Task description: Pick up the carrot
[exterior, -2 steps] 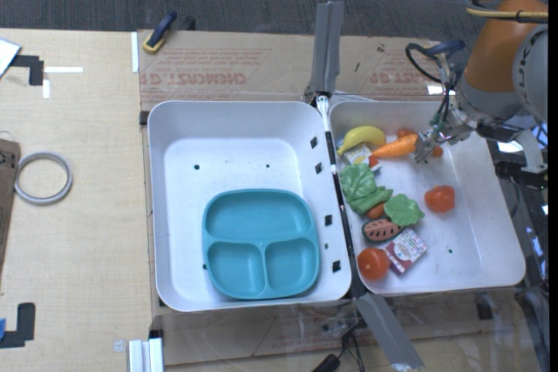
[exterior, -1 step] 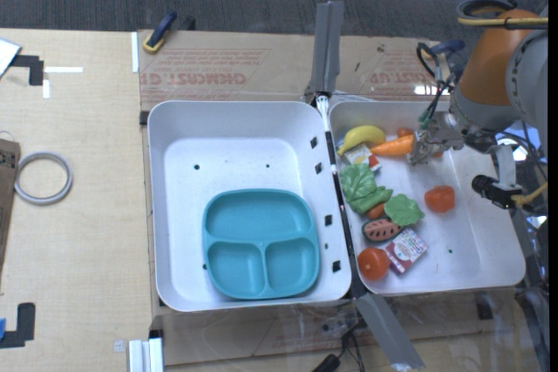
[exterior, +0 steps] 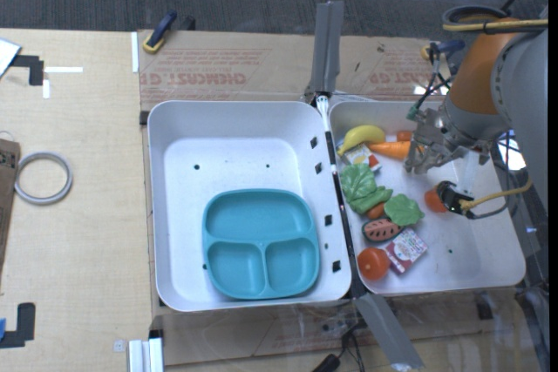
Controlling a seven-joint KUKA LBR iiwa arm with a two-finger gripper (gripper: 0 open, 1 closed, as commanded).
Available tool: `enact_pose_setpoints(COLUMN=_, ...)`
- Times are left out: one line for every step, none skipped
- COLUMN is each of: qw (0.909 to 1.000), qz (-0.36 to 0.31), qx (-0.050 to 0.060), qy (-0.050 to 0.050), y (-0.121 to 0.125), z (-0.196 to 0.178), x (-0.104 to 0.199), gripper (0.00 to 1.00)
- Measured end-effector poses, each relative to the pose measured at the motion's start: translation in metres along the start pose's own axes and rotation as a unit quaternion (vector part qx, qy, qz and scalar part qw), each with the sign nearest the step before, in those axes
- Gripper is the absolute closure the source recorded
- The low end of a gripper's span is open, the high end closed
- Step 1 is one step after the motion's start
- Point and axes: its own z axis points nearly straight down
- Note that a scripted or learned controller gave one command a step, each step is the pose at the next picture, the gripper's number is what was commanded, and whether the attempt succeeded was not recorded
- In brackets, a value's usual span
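The carrot [exterior: 390, 149] is a short orange piece lying across the back of the right bin [exterior: 488, 261], just right of a yellow banana [exterior: 362, 136]. My gripper [exterior: 424, 164] hangs over the bin right beside the carrot's right end, its dark fingers pointing down and a little left. It looks open, and I see nothing between the fingers. The carrot rests on the bin floor, apart from the fingertips.
Green lettuce [exterior: 357, 183], a second green piece [exterior: 403, 210], a red-brown slice [exterior: 381, 230], a tomato [exterior: 372, 262], a small packet [exterior: 406, 248] and an orange-red ball [exterior: 435, 200] crowd the right bin. The left bin [exterior: 174, 152] holds a teal divided plate [exterior: 260, 241].
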Motion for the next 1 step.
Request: enact_pose_setpoints(qw=0.9949, qz=0.101, qx=-0.001, qy=0.000, y=-0.0206, z=-0.0437, x=0.0385, gripper=1.00)
